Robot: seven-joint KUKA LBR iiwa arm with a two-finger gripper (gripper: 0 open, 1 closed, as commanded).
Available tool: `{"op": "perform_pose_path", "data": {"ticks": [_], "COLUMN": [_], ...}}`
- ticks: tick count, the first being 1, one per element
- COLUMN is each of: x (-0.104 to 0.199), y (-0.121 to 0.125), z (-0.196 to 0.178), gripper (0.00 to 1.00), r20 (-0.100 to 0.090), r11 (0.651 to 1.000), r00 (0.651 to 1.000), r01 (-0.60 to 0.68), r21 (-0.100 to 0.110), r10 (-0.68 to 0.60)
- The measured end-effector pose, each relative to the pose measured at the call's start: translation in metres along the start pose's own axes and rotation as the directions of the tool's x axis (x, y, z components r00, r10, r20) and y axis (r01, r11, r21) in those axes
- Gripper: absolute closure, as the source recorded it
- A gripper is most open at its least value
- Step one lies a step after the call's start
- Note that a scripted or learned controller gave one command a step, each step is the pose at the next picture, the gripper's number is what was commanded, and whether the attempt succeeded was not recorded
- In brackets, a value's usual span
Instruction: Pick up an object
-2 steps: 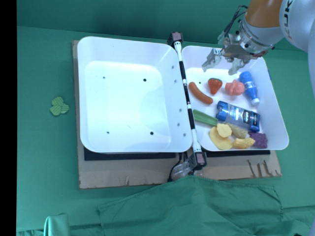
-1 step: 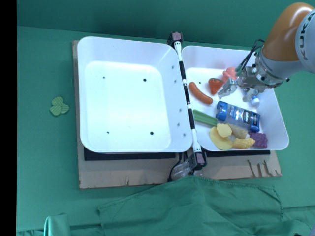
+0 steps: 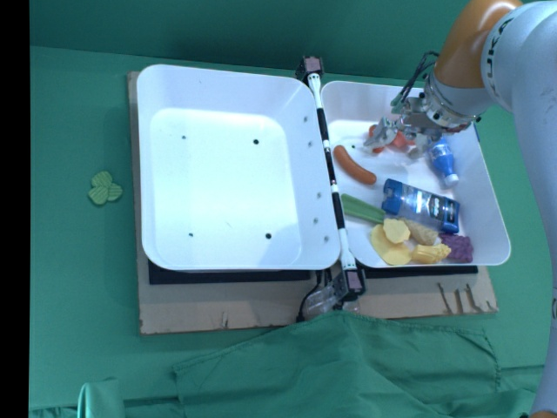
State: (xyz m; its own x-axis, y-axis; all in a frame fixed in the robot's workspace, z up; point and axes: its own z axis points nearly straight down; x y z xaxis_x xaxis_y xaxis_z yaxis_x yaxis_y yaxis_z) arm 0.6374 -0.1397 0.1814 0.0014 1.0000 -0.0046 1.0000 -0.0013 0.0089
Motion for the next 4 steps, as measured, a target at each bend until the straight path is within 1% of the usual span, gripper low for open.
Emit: {"op": "perform_pose_path", "data": {"ticks": [1, 2, 3, 4], "x": [0.067, 0.019, 0.011, -0.019], "y": [-0.021, -0.024, -0.074, -0.031], "z": [-0.107, -0.014, -0.006, -0.004], "gripper": [0.0, 0.0, 0.0, 0.0], "r20": [-0.005, -0.002, 0.0, -0.002], "r11": [1.0, 1.0, 1.0, 1.0], "r00": [1.0, 1.0, 1.0, 1.0], "r01": [0.005, -0.006, -0.004, -0.001], "r21": [-0.007, 0.012, -0.014, -0.006], "r10": [-0.005, 0.006, 0.004, 0.001]}}
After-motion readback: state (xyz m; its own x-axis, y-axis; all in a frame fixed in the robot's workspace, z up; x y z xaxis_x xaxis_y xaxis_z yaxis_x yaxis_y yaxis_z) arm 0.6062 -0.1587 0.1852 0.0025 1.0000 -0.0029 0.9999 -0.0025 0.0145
